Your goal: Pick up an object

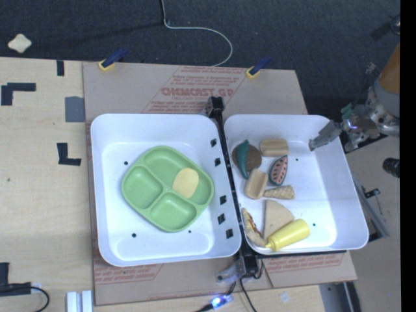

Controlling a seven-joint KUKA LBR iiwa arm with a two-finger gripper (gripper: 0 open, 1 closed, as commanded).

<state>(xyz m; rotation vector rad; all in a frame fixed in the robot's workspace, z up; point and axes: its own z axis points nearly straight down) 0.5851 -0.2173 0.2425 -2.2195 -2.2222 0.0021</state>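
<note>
The right bin [338, 200] holds several toy foods: a teal piece [243, 156], a tan loaf [273, 147], a watermelon slice [279, 169], a tan block [255, 184], a waffle cone [279, 192], a beige wedge [275, 214] and a yellow bottle [289, 233]. My gripper [323, 138] hangs over the bin's upper right corner, to the right of the loaf, with nothing seen in it. In the left bin [110, 174] a green divided plate [167, 188] carries a yellow oval piece [186, 182].
Both bins rest on a cardboard sheet [188, 90] on the wooden bench. A thin cable [195, 28] loops across the dark floor behind. Black clips [224, 200] line the seam between the bins. The right bin's floor right of the foods is bare.
</note>
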